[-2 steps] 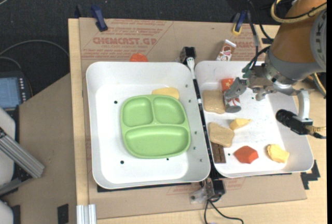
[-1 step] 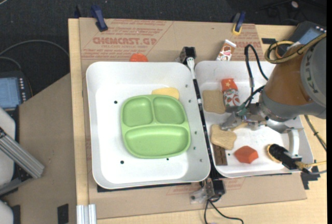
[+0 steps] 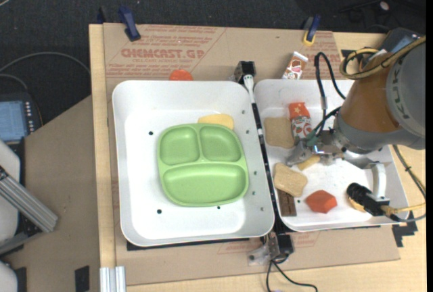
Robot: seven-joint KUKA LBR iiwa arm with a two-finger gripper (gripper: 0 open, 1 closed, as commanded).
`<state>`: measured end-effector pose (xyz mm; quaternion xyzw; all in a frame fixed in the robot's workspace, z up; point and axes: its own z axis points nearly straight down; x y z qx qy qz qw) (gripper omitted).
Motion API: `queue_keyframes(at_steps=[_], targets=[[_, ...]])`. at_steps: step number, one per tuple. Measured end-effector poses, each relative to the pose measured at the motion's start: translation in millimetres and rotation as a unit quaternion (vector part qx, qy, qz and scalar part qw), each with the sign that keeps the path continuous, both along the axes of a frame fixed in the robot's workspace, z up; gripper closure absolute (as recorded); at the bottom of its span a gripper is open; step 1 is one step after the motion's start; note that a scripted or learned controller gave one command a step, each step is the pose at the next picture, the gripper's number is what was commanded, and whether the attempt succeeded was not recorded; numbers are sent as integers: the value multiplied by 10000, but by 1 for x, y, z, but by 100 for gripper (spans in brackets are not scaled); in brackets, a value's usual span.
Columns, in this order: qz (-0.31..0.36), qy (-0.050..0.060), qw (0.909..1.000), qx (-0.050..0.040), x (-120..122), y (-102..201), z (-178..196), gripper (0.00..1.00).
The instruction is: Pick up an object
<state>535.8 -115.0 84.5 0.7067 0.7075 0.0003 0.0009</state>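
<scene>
Two white bins side by side: left bin (image 3: 128, 149) with one green divided tray (image 3: 201, 164) and one yellow piece (image 3: 216, 121) at its far edge; right bin (image 3: 325, 220) with two tan bread-like pieces (image 3: 277, 131), one red block (image 3: 321, 201), one red-and-white packet (image 3: 300, 119), one brown bar (image 3: 287, 203). Gripper (image 3: 304, 154) low among these, opening impossible to tell.
</scene>
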Motion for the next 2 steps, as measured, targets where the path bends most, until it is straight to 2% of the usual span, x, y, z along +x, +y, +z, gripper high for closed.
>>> queue_keyframes(at_steps=[1, 2], targets=[[-8, -23, 10000, -6, 1, -1, 11, 100], [51, -48, 10000, 19, 19, 102, 106, 100]])
